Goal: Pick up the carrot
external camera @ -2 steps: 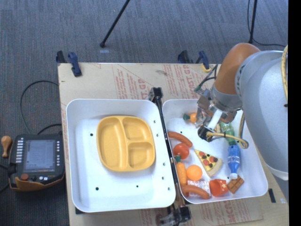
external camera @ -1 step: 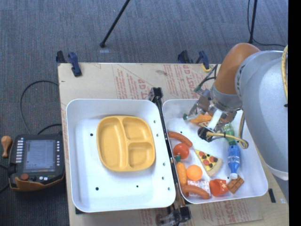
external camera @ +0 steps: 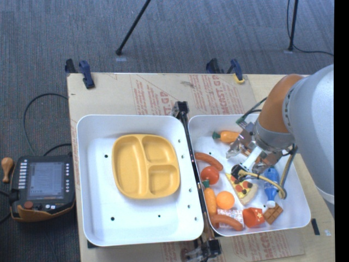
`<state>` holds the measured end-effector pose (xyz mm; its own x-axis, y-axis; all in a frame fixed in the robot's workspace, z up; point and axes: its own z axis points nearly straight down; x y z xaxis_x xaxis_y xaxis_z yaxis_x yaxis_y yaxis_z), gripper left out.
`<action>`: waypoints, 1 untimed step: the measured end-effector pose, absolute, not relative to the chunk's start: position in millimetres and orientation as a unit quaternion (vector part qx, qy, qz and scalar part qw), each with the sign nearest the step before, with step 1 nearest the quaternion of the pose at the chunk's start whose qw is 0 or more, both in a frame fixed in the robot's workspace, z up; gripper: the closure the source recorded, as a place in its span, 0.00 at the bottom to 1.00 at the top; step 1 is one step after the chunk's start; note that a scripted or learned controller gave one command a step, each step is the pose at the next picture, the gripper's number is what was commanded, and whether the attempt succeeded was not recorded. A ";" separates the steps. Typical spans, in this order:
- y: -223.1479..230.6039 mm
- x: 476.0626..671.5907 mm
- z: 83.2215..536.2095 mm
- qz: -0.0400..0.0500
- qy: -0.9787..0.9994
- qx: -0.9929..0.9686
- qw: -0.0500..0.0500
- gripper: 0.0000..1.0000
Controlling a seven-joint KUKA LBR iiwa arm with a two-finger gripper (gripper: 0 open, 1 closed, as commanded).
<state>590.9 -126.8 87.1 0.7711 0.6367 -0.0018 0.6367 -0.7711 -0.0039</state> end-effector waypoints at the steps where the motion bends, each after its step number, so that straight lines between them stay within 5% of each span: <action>1: -186.8 635.3 121.2 0.001 -0.150 -0.989 0.001 0.00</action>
